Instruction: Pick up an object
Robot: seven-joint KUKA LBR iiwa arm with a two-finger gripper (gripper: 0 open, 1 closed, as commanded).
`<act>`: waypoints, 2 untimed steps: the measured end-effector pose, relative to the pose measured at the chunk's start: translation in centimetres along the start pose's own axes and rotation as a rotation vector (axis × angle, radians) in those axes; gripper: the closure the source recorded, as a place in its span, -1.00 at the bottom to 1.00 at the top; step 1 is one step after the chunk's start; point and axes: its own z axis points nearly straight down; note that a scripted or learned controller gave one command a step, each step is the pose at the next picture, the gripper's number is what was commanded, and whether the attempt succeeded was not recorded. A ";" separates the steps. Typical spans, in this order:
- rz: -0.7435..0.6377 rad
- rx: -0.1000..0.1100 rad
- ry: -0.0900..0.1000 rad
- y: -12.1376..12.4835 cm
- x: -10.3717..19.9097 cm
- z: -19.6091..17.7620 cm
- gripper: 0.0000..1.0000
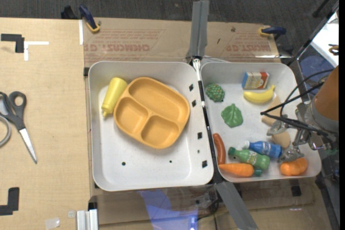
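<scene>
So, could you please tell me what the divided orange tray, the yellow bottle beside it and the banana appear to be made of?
Divided orange tray: likely moulded plastic, matte, one even colour with soft rounded compartment walls. Yellow bottle: probably smooth plastic, uniform colour with a faint sheen. Banana: seemingly a plastic toy, glossy and evenly yellow, though real fruit can't be excluded.

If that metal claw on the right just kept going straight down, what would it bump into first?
Probably the beige piece lying right under the gripper, with the small orange fruit just beside it. Depth is hard to judge from this slanted view.
</scene>
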 end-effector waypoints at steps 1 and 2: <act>0.140 -0.003 0.025 2.6 -7.6 0.7 -1.00; 0.304 -0.001 0.027 8.5 -11.3 0.9 -1.00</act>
